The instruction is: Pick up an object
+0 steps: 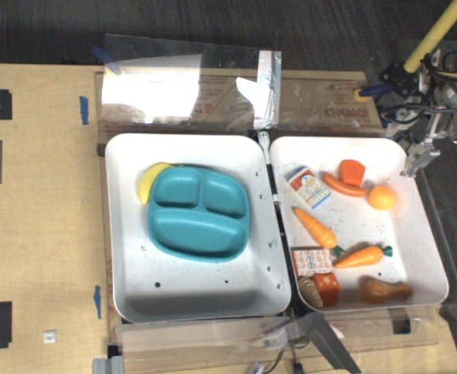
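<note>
Camera view, looking down at a slant: you see two shallow white bins side by side on the bench. The left bin [127, 232] holds a teal divided tray [199, 213], with a yellow object [147, 179] tucked partly beneath its upper-left edge. The right bin [427, 240] holds the pickable items — a small white carton [308, 187] near the top, an orange-red piece [349, 176] beside it, and an orange ball [381, 198] just to the right of that. Below lie two toy carrots, one [314, 227] slanting at mid-bin and one [360, 257] lower right, then a red-and-white packet [311, 259], a red-brown can [321, 289] and a brown piece [384, 290] along the bottom edge. The gripper [416, 158] hangs at the right bin's upper-right corner — above the rim, apart from every item; whether it is released or clenched you cannot tell.
</note>
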`<state>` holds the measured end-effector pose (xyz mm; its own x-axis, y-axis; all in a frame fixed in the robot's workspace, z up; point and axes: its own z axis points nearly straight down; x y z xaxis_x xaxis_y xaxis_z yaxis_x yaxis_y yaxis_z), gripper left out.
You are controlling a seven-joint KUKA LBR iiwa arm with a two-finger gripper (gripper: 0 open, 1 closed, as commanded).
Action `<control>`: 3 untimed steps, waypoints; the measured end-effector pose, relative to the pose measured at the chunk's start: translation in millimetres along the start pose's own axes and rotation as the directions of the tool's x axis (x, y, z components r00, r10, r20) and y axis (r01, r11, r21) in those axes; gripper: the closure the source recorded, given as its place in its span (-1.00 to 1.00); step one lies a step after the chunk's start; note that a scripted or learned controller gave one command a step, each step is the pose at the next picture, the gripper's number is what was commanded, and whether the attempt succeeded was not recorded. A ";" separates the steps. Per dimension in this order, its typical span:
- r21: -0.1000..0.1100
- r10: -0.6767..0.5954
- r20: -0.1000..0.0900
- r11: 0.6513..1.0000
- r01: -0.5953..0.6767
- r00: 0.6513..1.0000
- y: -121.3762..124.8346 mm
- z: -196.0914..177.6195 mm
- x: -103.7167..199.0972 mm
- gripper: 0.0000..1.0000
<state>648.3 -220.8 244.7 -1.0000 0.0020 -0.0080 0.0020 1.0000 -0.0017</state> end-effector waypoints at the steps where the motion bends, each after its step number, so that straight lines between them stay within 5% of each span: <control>1: 0.004 -0.138 0.013 0.990 0.138 0.990 43.4 141.3 27.9 -1.00; 2: -0.002 -0.027 0.001 1.000 0.027 1.000 80.4 155.9 41.3 -1.00; 3: -0.001 0.063 0.003 0.998 -0.063 0.998 115.9 154.1 113.0 -1.00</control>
<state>536.9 -105.0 89.5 -0.9978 0.0653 -0.0111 0.0653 0.9979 -0.0003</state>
